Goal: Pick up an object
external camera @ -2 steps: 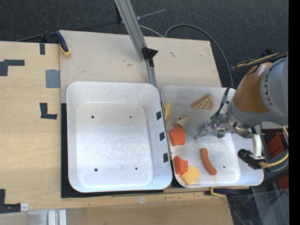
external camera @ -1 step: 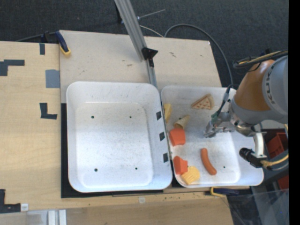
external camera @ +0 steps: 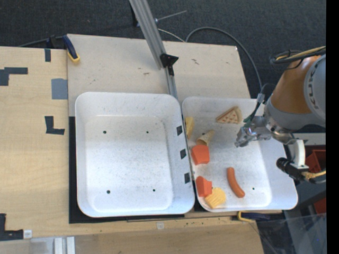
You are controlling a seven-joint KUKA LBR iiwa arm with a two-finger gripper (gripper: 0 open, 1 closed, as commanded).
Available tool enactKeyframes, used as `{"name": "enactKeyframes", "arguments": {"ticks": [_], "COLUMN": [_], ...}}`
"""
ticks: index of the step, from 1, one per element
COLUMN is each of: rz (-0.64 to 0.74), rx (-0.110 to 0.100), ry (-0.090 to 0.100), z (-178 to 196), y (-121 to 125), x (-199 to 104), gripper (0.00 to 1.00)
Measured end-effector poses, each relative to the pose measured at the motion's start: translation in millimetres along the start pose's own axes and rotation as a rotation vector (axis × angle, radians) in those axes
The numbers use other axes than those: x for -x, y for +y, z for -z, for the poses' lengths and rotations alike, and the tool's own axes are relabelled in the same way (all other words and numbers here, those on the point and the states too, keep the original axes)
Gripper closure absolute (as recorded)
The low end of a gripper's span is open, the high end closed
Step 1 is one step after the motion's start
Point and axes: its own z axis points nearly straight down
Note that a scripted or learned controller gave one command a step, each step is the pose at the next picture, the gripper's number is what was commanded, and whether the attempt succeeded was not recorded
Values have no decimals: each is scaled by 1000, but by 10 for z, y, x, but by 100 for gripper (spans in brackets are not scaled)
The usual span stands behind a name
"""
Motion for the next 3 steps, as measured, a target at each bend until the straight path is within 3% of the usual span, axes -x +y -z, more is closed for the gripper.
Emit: {"name": "enactKeyframes", "arguments": {"ticks": [1, 2, 3], "rz": [-2, -1, 5], "rx": [1, -2, -4], "ry": [-1, 1, 3], "z": [511, 623, 574], "y": [-27, -22, 155], "x": [96, 93, -486], "gripper": [100, 100, 100]}}
